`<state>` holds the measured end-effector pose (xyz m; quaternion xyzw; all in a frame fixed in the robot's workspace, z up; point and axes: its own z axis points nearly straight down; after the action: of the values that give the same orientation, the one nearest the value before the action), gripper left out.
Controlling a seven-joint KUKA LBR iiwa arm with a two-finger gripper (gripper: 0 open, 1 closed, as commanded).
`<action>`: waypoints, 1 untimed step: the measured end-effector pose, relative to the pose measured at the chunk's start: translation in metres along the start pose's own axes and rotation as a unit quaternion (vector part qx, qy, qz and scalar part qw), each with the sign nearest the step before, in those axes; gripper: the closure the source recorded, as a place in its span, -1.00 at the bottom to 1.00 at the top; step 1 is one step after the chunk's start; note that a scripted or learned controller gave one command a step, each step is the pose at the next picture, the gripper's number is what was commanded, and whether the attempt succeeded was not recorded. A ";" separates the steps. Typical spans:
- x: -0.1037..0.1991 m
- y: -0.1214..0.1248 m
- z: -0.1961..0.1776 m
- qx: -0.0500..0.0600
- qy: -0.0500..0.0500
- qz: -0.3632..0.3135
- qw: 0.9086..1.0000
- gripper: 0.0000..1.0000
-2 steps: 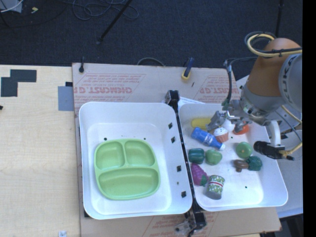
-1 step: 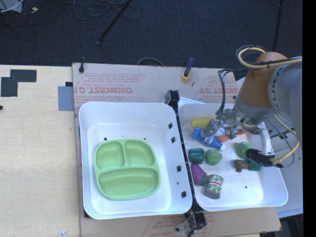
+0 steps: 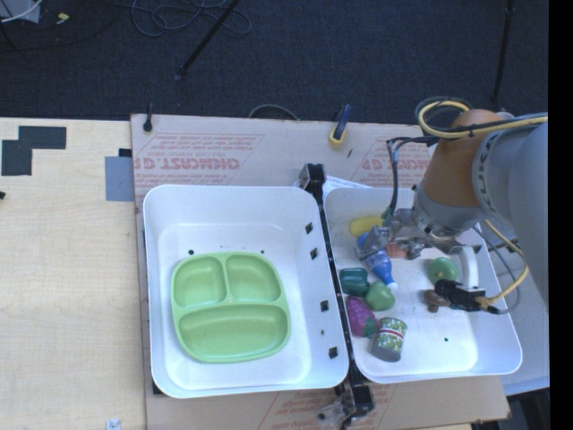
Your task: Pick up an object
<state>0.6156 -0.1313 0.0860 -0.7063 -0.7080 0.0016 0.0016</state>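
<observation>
My gripper (image 3: 395,241) is low in the right bin (image 3: 483,352), near its back left part. Just left of it lies a yellow object (image 3: 365,225), and a blue bottle-like object (image 3: 378,263) lies right under it, touching or nearly so. Below those sit a dark teal object (image 3: 353,280), a green object (image 3: 381,297), a magenta object (image 3: 358,315) and a small can (image 3: 389,339). A green ball-like object (image 3: 441,269) and a small brown object (image 3: 433,302) lie to the gripper's right.
The left bin (image 3: 170,213) bears a light green divided plate (image 3: 230,306). A ridge with black clips (image 3: 324,267) separates the bins. The grey arm with its orange band (image 3: 452,164) hangs over the right bin's back right.
</observation>
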 end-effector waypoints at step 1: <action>0.000 0.001 -0.013 -0.001 0.001 0.001 1.000 1.00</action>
<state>0.6166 -0.1317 0.0992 -0.7070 -0.7072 0.0002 0.0016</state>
